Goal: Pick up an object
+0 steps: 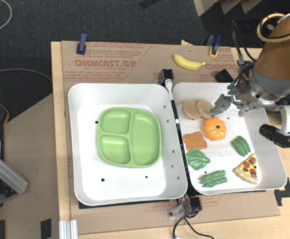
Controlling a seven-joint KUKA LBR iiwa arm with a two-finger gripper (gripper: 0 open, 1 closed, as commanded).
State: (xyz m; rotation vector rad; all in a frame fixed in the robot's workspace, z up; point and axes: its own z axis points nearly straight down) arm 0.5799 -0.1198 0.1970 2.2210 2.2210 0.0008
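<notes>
My gripper (231, 107) hangs over the back of the right bin (269, 180), just above and behind an orange toy pumpkin (215, 128). Its two grey fingers (219, 105) are spread apart and nothing is between them. In the same bin lie two tan round slices (197, 108), a brown cutlet (195, 141), a green leaf (198, 159), a green bean pod (214, 178), a small green pepper (241, 145) and a pizza slice (248, 169).
The left bin (85, 108) holds a light green divided plate (130, 136). A yellow banana (188, 62) lies on the cardboard behind the right bin. Blue clamps (81, 42) hold the board's back edge. The arm's body covers the right bin's far right corner.
</notes>
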